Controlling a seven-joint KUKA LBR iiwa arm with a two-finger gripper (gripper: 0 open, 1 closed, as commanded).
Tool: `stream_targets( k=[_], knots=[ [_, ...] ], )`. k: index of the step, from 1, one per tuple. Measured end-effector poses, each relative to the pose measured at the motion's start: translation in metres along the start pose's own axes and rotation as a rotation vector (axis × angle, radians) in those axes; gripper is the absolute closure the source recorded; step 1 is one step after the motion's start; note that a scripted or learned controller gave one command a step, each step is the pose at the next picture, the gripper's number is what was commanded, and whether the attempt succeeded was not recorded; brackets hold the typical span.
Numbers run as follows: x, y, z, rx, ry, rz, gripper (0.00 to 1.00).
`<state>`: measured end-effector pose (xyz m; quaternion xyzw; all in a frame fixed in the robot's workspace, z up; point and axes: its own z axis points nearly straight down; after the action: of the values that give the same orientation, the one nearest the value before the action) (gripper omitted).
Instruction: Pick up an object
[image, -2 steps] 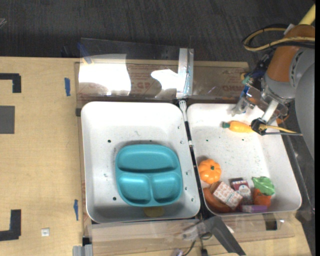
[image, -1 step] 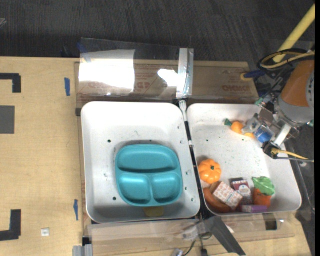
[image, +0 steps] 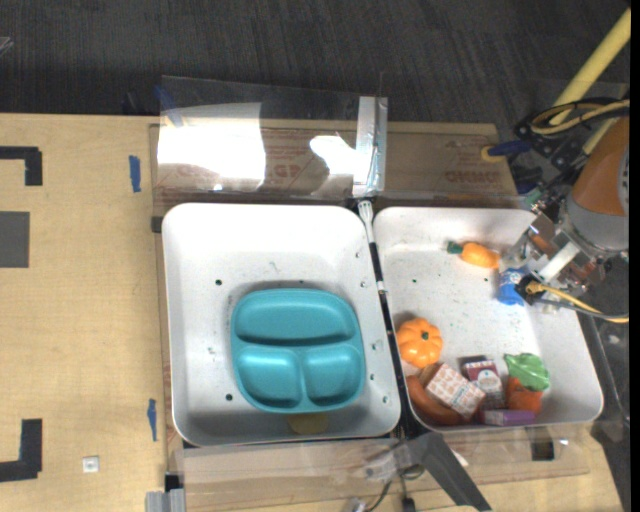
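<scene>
Camera view: two bins (image: 190, 240); one teal tray (image: 297, 347)

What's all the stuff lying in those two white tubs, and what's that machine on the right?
White bins: two, side by side; left bin, right bin.
Divided plate: one, teal, in the left bin.
Toy pumpkin: one, orange, right bin, near the divider.
Toy carrot: one, orange, right bin, far side.
Blue object: one, small, right bin, by the gripper.
Small boxes and toy food: a cluster, mixed colours, right bin's near edge.
Arm: one, grey with orange band, from the right.
Gripper: one, over the right bin.
</scene>
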<state>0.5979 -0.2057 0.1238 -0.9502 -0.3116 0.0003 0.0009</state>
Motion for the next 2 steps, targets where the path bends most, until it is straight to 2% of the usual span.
stream_targets(
  k=[1,2],
  knots=[
    [0.001,0.000,-0.010,0.000,0.000,-0.002,1.00],
    [0.064,-0.022,0.037,-0.004,0.002,-0.102,1.00]
  ],
)
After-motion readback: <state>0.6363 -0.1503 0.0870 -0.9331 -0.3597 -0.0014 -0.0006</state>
